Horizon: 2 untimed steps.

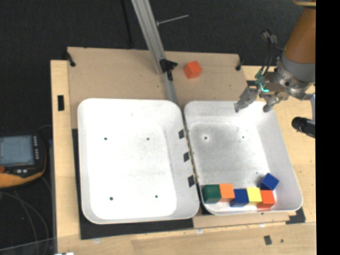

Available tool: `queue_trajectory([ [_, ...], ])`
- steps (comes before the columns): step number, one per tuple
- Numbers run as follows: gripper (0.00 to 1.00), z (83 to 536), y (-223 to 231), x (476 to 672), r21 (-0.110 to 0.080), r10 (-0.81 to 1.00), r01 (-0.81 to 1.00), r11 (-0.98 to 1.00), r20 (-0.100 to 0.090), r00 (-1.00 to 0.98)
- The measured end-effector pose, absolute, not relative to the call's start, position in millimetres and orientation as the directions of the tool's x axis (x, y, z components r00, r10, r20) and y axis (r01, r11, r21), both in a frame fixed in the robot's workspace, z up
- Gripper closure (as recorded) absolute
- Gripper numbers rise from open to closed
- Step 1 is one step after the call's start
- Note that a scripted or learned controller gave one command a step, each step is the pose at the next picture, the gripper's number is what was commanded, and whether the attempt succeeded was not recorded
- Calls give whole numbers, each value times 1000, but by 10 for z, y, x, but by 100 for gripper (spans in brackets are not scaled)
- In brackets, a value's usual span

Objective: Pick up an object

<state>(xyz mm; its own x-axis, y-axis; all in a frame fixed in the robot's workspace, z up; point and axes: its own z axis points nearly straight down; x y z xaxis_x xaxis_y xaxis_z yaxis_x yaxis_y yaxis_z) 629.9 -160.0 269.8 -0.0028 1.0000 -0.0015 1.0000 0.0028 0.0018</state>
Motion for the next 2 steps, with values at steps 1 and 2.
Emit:
queue_trajectory([
  [1,0,2699,-1603,6298,2,1000,1000,3,-2,-3],
  [2,0,2699,-1606,6297,1,1000,1000,4,-3,-4],
])
